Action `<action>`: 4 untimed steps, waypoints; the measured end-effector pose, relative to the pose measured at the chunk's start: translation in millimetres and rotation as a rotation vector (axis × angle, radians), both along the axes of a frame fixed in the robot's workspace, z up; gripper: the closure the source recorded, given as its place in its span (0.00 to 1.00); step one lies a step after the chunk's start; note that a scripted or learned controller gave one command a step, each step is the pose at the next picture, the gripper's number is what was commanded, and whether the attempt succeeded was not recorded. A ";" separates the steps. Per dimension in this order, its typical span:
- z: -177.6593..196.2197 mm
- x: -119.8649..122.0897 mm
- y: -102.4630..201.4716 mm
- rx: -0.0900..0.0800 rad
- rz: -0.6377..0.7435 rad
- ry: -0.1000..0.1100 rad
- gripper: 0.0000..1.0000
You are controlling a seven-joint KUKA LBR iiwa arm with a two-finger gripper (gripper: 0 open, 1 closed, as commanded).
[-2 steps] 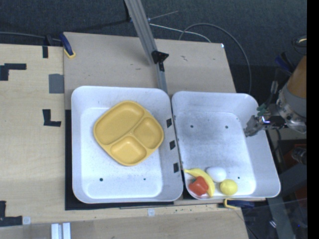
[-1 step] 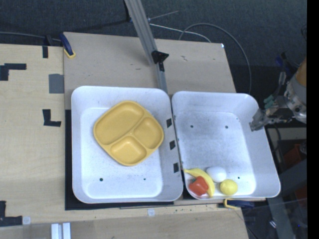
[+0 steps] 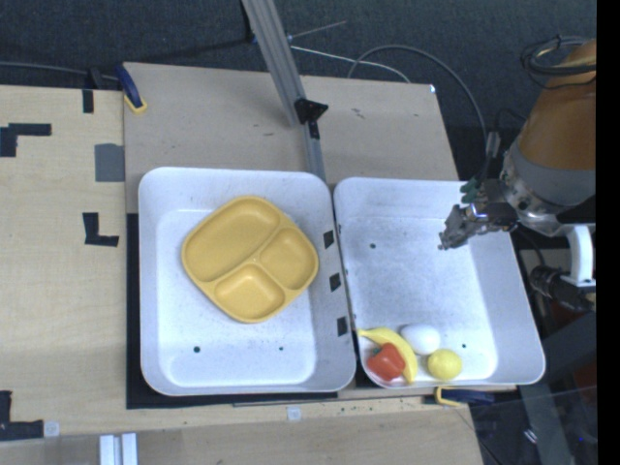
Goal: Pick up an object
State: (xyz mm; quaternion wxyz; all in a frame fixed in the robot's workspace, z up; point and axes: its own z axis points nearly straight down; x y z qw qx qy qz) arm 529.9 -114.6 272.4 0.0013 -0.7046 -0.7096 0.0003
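Note:
My gripper (image 3: 453, 234) hangs over the right side of the right bin (image 3: 407, 260), fingers pointing down and left, with nothing seen between them. Along that bin's front edge lie a yellow banana (image 3: 395, 342), a red object (image 3: 387, 360), a white egg-shaped object (image 3: 420, 337) and a small yellow ball (image 3: 445, 363). They sit well below the gripper in the view, apart from it. A yellow divided plate (image 3: 250, 257) rests in the left bin (image 3: 160, 260).
A grey metal pole (image 3: 281, 56) slants down from the top to the seam between the bins. Cables (image 3: 407, 66) loop over the bench behind the right bin. The wooden bench (image 3: 58, 211) extends to the left.

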 end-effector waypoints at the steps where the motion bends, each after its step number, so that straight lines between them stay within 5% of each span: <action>1: -2.7 23.5 55.5 -0.001 0.000 -0.001 1.00; 4: -26.6 78.1 182.1 -0.002 -0.002 -0.001 1.00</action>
